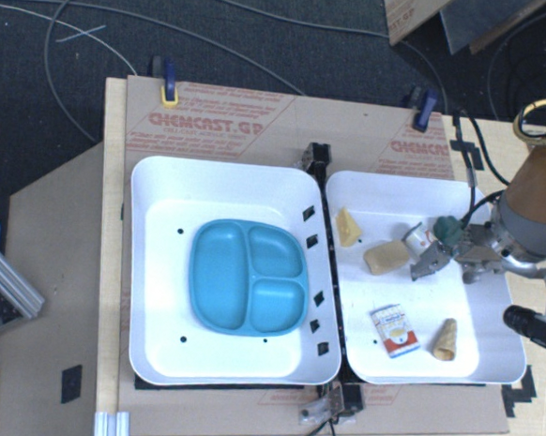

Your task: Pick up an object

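The right bin [487, 366] holds a yellow wedge [348, 228] at its left, a tan block [386, 258] near the middle, a small red-and-white packet [394, 330] toward the front, and a brown cone-shaped piece [446, 339] at the front right. My gripper [429, 255] reaches in from the right and hangs just right of the tan block, with a small grey-and-orange item [417, 239] and a teal part [446, 230] close against it. I cannot make out how the gripper stands.
The left bin [148, 250] carries a blue divided plate [248, 277]. Black clips run along the divider [321, 263] between the bins. The grey arm with its orange band [544, 187] covers the right bin's right edge. Cables lie on the floor beyond the bench.
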